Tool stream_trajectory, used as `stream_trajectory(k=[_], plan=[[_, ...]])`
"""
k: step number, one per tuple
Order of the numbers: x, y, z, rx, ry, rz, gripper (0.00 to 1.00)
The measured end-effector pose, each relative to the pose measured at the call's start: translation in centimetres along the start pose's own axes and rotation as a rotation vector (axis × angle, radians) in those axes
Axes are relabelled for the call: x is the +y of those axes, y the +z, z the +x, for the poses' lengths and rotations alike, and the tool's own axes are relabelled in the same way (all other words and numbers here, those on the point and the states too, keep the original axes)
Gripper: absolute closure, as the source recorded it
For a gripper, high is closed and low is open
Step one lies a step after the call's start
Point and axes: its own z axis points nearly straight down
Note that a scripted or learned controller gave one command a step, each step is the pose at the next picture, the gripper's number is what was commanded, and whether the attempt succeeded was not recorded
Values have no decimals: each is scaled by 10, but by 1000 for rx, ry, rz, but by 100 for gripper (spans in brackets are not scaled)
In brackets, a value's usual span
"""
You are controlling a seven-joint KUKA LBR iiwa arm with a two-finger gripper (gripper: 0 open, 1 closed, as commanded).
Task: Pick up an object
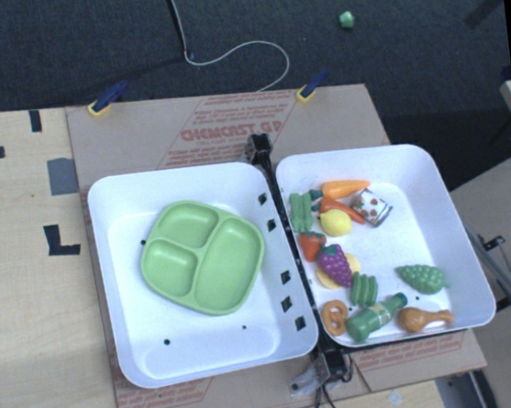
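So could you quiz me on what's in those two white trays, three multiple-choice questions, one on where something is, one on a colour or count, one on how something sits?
1. Where is the toy food?
A. right bin
B. left bin
C. on the cardboard

2. What colour is the divided plate?
A. blue
B. green
C. red

3. How does the plate sit?
A. propped on edge
B. upside down
C. flat, hollows up

Answers:
1 A: the purple grapes, carrot and drumstick lie in the right bin.
2 B: the divided plate in the left bin is light green.
3 C: its three compartments face the camera.
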Motion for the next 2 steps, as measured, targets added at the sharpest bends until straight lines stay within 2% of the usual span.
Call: stream_trajectory(k=[2], plan=[[2, -20, 1, -2, -3, -2, 100]])
